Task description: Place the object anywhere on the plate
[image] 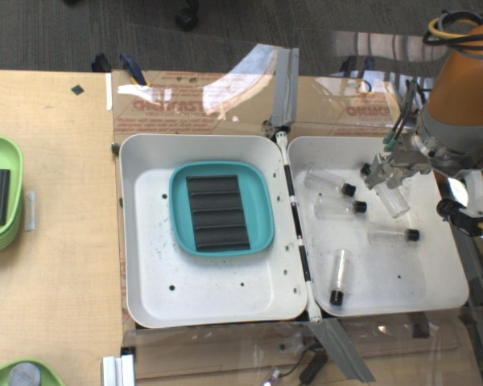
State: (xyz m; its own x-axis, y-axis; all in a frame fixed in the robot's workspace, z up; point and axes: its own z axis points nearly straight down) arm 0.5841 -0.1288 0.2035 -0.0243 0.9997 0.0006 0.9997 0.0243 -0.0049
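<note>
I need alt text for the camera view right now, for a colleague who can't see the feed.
A grey and orange arm reaches in from the right, its gripper over the right bin among several clear vials with black caps, one vial just below it. In the left bin a teal plate carries a dark ribbed block.

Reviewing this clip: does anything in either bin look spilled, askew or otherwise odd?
Nothing looks spilled or damaged. Clear black-capped vials lie on their sides at mixed angles across the right bin, loose rather than racked. In the left bin the teal plate sits flat, with a dark ribbed insert on it.
</note>
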